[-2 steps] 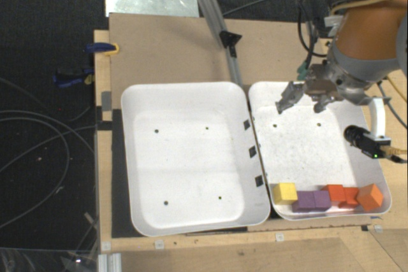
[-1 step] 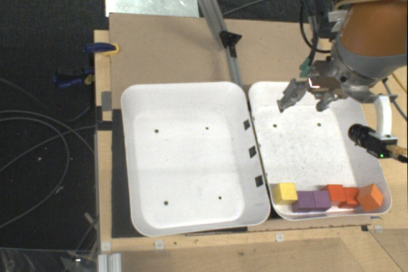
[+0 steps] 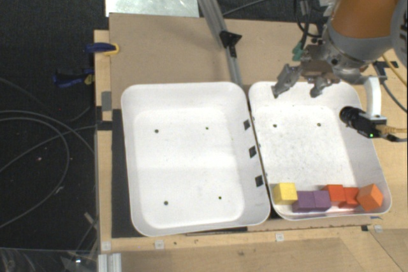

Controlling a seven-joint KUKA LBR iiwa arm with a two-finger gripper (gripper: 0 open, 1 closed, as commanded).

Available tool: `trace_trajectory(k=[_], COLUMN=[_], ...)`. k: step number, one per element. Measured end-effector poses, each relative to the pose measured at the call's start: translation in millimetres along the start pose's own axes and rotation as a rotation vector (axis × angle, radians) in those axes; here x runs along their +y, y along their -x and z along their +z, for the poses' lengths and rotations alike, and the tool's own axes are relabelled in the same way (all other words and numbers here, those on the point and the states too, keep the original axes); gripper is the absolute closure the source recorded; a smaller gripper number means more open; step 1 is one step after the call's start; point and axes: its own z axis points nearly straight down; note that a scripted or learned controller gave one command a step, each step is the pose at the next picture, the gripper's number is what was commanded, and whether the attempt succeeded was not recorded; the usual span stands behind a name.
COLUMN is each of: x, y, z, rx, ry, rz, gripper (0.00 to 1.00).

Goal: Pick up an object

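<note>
Along the near wall of the right bin (image 3: 306, 137) sits a row of blocks: a yellow block (image 3: 285, 192), a purple block (image 3: 312, 200), a red-orange block (image 3: 340, 195) and an orange block (image 3: 371, 197). My gripper (image 3: 299, 87) hangs over the far edge of the right bin, well above the floor and far from the blocks. Its two fingers are spread apart and open, with nothing between them.
The left bin (image 3: 188, 156) lies beside the right one, joined by black clips (image 3: 252, 151) along the shared edge. A slanted metal pole (image 3: 213, 13) crosses the bench behind the bins. Blue clamps (image 3: 95, 48) sit at the bench's far left.
</note>
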Motion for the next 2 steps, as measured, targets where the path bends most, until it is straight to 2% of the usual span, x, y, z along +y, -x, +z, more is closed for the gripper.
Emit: trace_trajectory(k=[2], x=[-26.9], y=[1.9], z=[-2.0], rx=[0.001], ry=[-0.002], rz=[0.004], gripper=[0.0])
